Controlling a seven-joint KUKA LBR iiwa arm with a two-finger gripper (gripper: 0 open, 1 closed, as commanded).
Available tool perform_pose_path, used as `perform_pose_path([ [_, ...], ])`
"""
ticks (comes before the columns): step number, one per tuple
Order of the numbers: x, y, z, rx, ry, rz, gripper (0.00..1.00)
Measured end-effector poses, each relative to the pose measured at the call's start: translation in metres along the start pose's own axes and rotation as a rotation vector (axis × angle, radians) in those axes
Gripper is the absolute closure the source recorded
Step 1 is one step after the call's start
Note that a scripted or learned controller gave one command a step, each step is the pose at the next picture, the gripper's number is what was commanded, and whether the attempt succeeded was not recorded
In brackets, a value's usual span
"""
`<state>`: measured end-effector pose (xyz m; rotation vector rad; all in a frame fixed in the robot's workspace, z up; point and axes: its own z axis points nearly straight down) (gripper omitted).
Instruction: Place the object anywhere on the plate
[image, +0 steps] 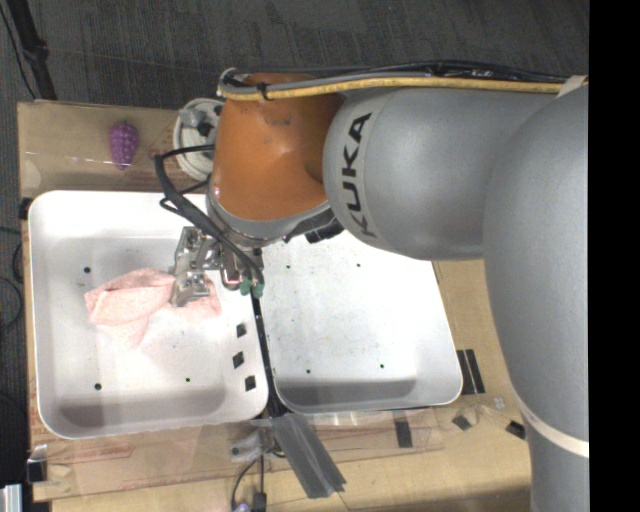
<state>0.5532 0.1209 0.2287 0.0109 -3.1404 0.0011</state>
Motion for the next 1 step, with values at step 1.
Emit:
perform_pose_path([
  [1,-0.0002,-0.0002,-0.0002,0.0,0.0,0.001,0.0],
])
